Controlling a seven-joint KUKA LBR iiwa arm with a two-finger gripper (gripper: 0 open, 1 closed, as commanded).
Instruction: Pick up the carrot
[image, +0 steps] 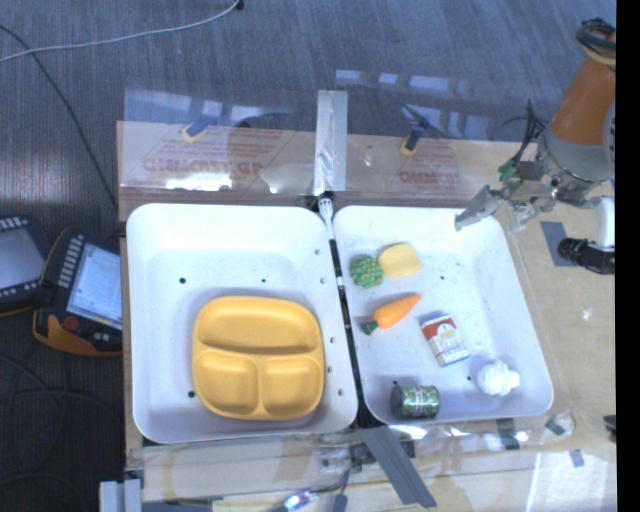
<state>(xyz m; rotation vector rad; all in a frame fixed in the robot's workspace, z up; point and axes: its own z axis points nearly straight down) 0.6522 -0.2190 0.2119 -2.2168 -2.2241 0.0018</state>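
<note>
The carrot (393, 311) is lying slantwise in the right bin (520, 290), near the broccoli (366, 271), untouched. The gripper (478, 212) is hovering over the bin's far right rim, fingers spread and grasping nothing, presumably staging for descent.

Orange carrot (393, 312) lies slantwise in right bin, green top lower-left.

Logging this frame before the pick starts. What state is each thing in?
Carrot: lying flat in the right bin, untouched.
Can: on its side.
Small carton: lying flat.
Broccoli: resting beside the yellow block.
White piece: resting near the bin's corner.
Yellow tray: right way up in the left bin.
Pincer: above the right bin's far corner, holding nothing.
</note>
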